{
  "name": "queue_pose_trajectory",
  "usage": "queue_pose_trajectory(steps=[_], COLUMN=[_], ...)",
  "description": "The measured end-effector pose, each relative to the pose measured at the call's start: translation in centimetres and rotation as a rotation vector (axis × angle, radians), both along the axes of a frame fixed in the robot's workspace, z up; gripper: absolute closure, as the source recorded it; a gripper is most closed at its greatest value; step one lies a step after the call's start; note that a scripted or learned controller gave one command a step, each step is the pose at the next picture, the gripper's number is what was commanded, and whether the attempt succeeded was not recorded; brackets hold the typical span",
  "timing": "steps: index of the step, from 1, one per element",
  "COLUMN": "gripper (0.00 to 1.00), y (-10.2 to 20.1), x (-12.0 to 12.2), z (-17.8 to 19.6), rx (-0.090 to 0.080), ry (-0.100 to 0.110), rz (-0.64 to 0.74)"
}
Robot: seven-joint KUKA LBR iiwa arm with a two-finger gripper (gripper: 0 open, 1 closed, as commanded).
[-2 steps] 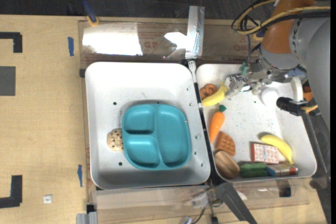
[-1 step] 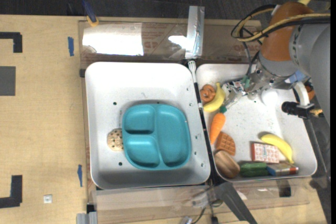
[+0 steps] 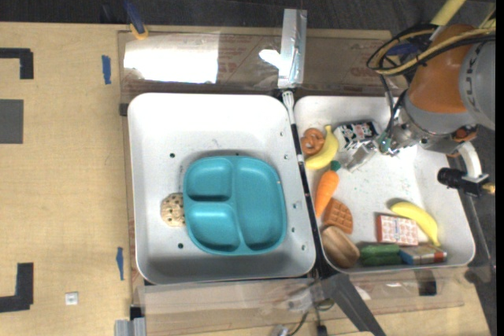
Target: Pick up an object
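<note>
My gripper (image 3: 357,144) reaches in from the right and hangs low over the upper left part of the right bin (image 3: 449,201). It is just right of a yellow banana (image 3: 322,155) and an orange pretzel-like toy (image 3: 313,139), and above a carrot (image 3: 325,190). Nothing shows clearly in its grasp. Further down lie a waffle (image 3: 339,212), a brown bread roll (image 3: 340,245), a green cucumber (image 3: 379,252), a red box (image 3: 396,230), a second banana (image 3: 418,218) and a marker (image 3: 424,255).
The left bin (image 3: 157,130) holds a teal divided plate (image 3: 234,202) with a cookie (image 3: 172,208) at its left side. A clear panel (image 3: 205,59) and a metal bracket (image 3: 292,47) stand behind the bins. Cables (image 3: 402,51) loop near the arm.
</note>
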State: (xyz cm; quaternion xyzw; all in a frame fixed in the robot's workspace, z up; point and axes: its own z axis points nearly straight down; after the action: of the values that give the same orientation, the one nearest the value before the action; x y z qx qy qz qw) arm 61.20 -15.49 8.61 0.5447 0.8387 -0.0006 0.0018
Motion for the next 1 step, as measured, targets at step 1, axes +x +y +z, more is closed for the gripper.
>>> queue_pose_trajectory(steps=[1], gripper=[0.0], y=[3.42], x=[-0.25], z=[1.82], rx=[0.003], ry=[0.001], rz=[0.113])
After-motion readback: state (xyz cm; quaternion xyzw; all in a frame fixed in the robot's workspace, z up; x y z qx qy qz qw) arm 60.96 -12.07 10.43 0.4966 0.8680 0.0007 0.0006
